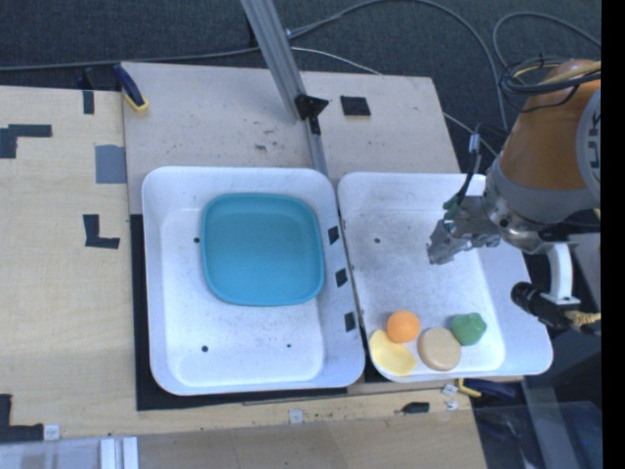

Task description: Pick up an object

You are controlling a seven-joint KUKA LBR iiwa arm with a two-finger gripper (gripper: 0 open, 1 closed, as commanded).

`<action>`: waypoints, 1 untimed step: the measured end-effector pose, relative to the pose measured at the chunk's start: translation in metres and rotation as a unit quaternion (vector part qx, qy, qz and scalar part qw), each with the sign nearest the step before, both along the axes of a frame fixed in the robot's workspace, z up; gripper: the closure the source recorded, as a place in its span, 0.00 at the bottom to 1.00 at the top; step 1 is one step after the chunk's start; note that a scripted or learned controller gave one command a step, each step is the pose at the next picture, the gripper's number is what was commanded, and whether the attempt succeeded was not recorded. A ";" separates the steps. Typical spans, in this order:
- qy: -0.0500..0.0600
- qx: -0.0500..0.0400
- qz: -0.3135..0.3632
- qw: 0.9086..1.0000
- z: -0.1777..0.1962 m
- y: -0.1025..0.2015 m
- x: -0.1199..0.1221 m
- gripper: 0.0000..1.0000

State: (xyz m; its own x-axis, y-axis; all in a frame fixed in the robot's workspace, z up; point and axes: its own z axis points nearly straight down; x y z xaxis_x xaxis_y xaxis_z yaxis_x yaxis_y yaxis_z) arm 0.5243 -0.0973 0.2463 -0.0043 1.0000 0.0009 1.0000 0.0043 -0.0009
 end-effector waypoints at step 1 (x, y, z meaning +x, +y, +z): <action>0.000 0.000 0.000 1.000 -0.008 0.047 0.010 1.00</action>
